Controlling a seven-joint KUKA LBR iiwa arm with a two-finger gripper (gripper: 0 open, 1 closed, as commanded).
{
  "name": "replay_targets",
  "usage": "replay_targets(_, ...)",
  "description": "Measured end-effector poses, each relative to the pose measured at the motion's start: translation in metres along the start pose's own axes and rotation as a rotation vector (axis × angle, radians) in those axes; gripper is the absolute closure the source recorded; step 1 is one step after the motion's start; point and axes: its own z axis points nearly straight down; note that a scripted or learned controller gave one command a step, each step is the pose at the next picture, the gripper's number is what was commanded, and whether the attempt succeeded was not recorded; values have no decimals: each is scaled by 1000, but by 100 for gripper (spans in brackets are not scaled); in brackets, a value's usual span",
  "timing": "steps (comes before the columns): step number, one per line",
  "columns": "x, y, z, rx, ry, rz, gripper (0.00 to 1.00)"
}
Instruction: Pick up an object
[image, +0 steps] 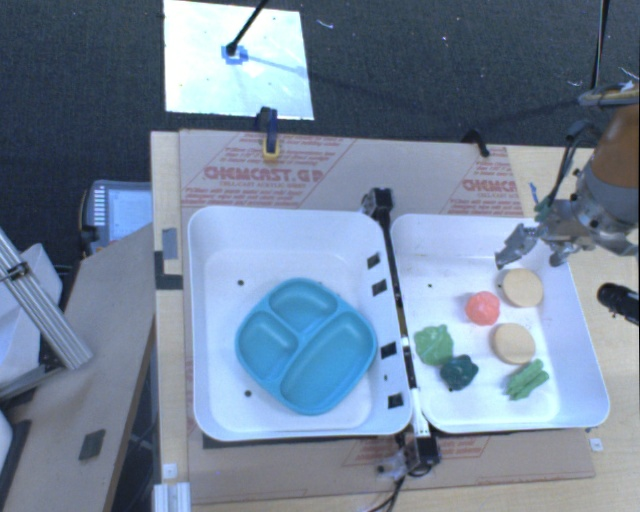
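Camera view, right bin (585, 330): six small items clustered in its near half, namely a tan disc (522, 289), a pink-red round piece (483, 308), a second tan disc (514, 343), a light green leafy piece (434, 344), a dark teal piece (459, 373) and a green ridged piece (527, 379). The hand (537, 250) hovers above the bin's far right part, fingers spread, nothing between them; the upper tan disc lies nearest, just below it. Risks, as judged: the discs are flat and low, so fingers may slide over or pinch air; the pink-red piece sits near the upper disc and could be nudged or caught along with it. Room: the bin's far-left floor is open; the right wall stands close to the arm's entry side. Left bin (215, 300): holds a blue divided tray (305, 345), well apart from the hand.
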Motion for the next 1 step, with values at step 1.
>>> replay_targets(1,0,3,-7,-12,-2,-3,0)
